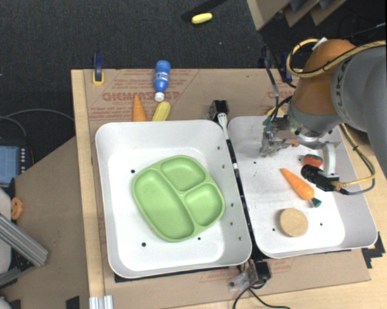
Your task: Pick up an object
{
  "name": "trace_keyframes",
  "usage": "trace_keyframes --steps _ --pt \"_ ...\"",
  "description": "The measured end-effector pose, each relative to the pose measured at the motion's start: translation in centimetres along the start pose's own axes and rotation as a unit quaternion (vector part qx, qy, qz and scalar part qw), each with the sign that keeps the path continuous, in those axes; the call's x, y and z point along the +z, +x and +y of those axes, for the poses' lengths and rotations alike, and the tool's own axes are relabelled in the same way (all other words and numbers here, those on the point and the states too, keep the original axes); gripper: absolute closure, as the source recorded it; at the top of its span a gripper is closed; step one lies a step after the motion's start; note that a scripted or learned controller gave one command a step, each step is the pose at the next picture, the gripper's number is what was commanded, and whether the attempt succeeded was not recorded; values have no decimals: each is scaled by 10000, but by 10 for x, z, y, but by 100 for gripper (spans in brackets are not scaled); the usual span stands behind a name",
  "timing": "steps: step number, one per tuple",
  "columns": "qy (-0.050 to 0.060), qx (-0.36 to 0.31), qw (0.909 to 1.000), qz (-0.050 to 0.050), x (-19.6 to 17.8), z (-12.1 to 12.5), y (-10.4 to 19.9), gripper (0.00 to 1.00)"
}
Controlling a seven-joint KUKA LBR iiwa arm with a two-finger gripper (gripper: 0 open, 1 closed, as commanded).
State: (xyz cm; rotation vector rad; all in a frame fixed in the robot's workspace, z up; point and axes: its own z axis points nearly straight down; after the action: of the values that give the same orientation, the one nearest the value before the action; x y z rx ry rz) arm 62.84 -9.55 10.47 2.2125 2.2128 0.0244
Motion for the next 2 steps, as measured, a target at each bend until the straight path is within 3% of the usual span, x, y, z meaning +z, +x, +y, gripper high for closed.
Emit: trace_keyframes --steps 1,2 --pt "29 3 10000 5 3 -2 0 0" --pt "128 17 9999 -5 20 -44 -42 0"
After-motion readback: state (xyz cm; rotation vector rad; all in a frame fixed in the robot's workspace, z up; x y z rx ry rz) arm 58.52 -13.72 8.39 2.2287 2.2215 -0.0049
